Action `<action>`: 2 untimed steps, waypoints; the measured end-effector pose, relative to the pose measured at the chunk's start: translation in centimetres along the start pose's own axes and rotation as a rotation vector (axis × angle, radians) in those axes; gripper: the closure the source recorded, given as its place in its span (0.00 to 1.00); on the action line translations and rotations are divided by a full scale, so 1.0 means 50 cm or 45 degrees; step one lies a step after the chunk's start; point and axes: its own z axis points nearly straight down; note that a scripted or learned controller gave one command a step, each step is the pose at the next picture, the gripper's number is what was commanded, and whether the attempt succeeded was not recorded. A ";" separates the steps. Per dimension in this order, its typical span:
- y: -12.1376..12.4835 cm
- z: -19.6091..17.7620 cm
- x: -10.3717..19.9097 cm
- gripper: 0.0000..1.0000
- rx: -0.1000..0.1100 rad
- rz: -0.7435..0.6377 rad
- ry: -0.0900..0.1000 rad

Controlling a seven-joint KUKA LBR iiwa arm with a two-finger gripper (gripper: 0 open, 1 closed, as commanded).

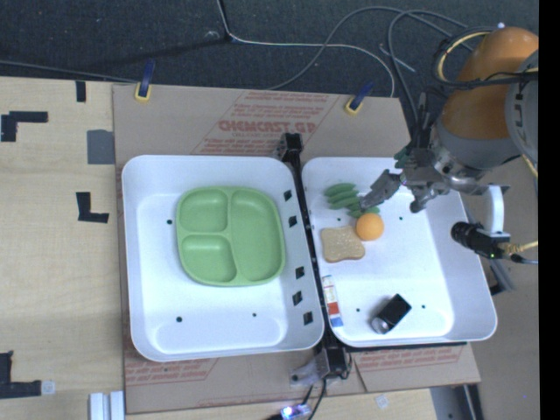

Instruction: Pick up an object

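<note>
Camera view gives us two white bins side by side: the left bin [144, 261] carries a green divided plate [231, 235], and the right bin [455, 296] carries the loose items we can choose from. In the right bin we see a green leafy piece [343, 195] toward eleven o'clock, an orange ball [369, 227] just below it, a slice of bread [342, 245] touching or nearly touching the ball at its seven o'clock, a small black block [391, 313] down at six o'clock, and a thin striped packet [331, 300] lying along the bin's nine o'clock wall.

The gripper [398, 191] hangs over the upper part of the right bin, with the ball at its seven o'clock. Its two fingers look spread, one pointing toward the green piece, the other toward the bin's middle, and we see nothing between them.

We judge the risk lies in the crowding: green piece, ball and bread sit close together, so a descent here could land a finger on top of one item or nudge the ball, which would likely roll. The bread lies flat and may give the fingers little to catch. The black block sits well apart from the rest and looks the cleaner target.
</note>
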 end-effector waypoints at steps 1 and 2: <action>0.005 -0.014 0.000 0.00 -0.016 -0.004 -0.002; 0.000 0.115 0.003 0.00 -0.009 -0.003 -0.001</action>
